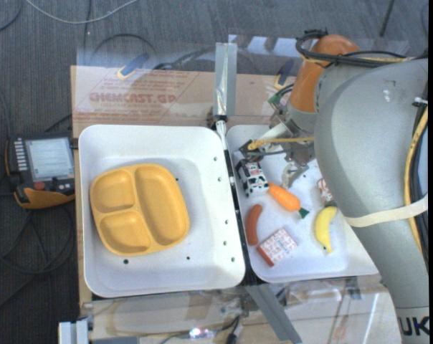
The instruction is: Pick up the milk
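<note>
Cardboard sheet (141, 99) behind the bins carried faded red lettering, not legible beyond a few characters. White letters "UK" showed on the arm's base at the lower right. Small red-and-white box (277, 246) had printing too fine to read.

Milk (255, 178): small carton, white with black cow-patch markings, red at its upper end. It lay in the right bin (302, 272), close to the bin's left wall, just left of the carrot (284, 198) and above the sausage (253, 223). Banana (325, 228) lay further right.

Gripper (297, 172) hung over the right bin, to the right of the milk and apart from it. Jaw spacing: cannot tell, partly hidden by the arm.

Left bin (130, 271) held a yellow divided plate (139, 208).
</note>
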